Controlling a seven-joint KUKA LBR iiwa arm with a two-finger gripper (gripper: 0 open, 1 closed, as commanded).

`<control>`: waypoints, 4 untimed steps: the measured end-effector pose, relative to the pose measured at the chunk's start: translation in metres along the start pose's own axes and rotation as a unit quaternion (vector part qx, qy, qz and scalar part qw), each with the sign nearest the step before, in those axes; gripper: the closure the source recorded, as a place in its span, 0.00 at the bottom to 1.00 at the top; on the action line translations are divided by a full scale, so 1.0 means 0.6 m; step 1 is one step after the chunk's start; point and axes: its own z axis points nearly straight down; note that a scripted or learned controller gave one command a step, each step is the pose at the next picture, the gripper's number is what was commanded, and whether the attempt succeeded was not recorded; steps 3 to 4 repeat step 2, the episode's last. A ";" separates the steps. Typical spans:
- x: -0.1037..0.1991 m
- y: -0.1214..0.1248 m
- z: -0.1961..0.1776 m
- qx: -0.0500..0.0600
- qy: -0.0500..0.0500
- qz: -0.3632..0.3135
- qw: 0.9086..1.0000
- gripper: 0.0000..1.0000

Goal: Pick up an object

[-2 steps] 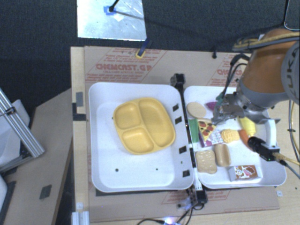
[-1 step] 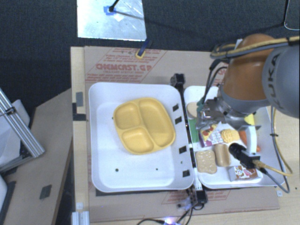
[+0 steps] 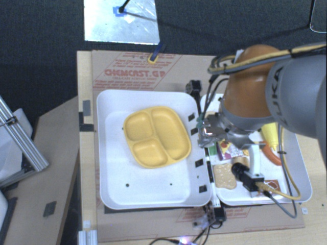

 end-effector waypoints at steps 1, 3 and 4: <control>-0.015 -0.016 0.026 0.000 -0.001 0.004 1.000 1.00; -0.005 -0.006 -0.007 -0.002 -0.001 0.002 1.000 1.00; -0.005 -0.006 -0.007 -0.002 -0.001 0.002 1.000 1.00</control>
